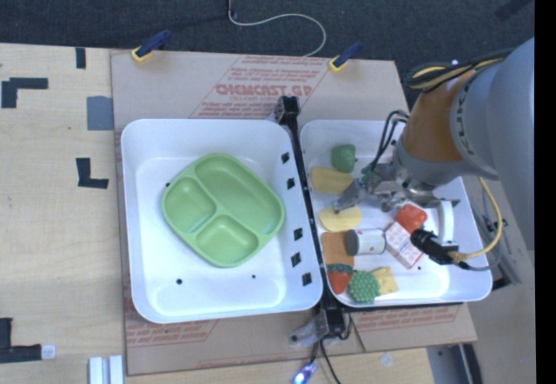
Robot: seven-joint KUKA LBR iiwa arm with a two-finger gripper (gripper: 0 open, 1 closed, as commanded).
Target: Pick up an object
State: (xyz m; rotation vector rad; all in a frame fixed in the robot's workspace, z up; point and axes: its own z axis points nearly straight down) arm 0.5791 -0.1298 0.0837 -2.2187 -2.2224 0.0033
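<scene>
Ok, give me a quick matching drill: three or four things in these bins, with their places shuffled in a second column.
Things:
1. green three-compartment plastic plate
2. small round dark-green toy
3. bumpy green toy
4. red-and-white small carton

Places:
A. right bin, near edge
B. left bin
C. right bin, far end
D. right bin, under the arm's wrist

Pairs: 1-B, 2-C, 3-A, 4-D

A robotics lab: clamped cardboard [261, 87] under two white bins [139, 226].
</scene>
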